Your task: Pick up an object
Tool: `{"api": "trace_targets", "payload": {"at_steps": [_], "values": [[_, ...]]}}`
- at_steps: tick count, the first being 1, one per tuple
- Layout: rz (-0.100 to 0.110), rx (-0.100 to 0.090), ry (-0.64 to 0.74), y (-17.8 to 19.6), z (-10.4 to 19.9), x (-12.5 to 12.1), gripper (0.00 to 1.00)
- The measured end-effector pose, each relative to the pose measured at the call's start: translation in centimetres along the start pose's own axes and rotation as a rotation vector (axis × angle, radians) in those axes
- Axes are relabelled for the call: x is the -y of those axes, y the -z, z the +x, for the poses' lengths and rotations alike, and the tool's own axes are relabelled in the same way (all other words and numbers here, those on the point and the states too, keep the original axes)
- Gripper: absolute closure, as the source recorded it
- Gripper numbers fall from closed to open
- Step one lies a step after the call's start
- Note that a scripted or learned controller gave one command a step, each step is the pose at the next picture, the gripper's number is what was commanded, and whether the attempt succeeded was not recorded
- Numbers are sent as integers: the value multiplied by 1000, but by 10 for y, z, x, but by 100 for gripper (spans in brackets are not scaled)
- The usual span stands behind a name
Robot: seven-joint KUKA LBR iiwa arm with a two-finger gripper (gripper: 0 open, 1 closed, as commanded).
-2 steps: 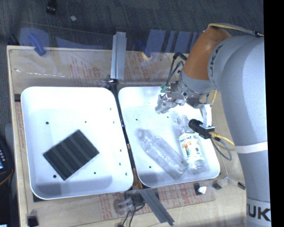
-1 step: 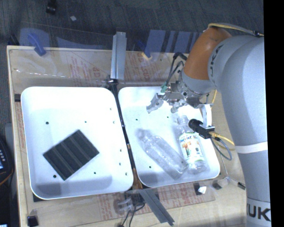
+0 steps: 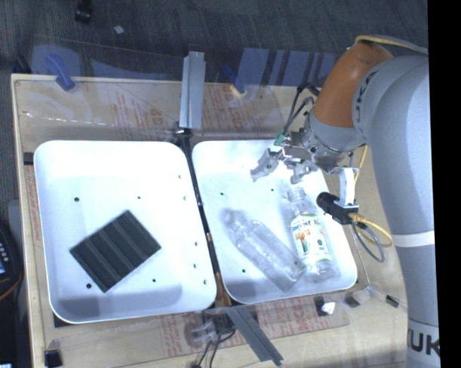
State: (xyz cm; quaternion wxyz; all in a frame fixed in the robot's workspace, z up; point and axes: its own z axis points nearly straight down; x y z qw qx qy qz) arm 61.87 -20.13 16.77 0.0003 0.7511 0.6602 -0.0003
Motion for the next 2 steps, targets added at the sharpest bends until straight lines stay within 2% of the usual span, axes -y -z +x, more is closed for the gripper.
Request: {"api": "trace_targets", "payload": {"at_steps": [1, 2], "values": [[5, -1, 2, 1, -7, 33, 0], [1, -1, 38, 17, 31, 31, 0]]}}
